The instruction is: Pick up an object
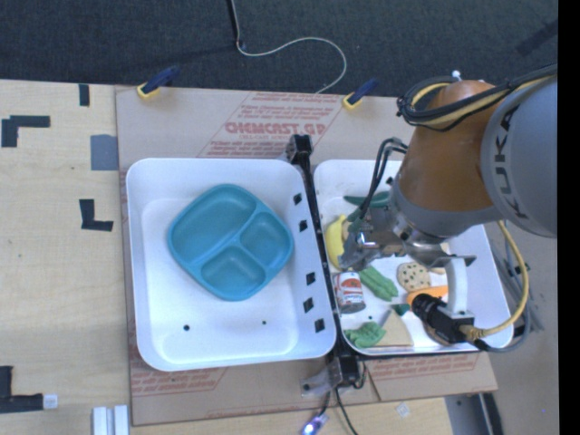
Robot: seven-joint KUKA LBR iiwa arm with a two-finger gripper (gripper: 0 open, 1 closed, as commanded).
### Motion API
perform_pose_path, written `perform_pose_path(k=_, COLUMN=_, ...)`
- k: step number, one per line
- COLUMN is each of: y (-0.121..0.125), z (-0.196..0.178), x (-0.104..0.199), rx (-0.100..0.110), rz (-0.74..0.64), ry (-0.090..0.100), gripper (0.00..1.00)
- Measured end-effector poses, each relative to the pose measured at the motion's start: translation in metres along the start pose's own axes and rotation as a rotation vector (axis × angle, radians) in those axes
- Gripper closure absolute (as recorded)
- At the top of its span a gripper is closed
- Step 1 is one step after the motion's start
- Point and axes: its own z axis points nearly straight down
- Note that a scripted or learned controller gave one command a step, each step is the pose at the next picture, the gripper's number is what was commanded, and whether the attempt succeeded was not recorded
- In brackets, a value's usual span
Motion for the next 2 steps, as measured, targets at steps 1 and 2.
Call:
perform_pose_path(k=1, y=0.0005, z=-0.0104, x=0.0003, rx=-0.003, rz=-0.001, ry=0.000, gripper=1.00)
perform_pose_path(k=2, y=0.0004, z=-0.0119, x=0.0046, rx=-0.002, rz=-0.002, ry=0.000, gripper=1.00)
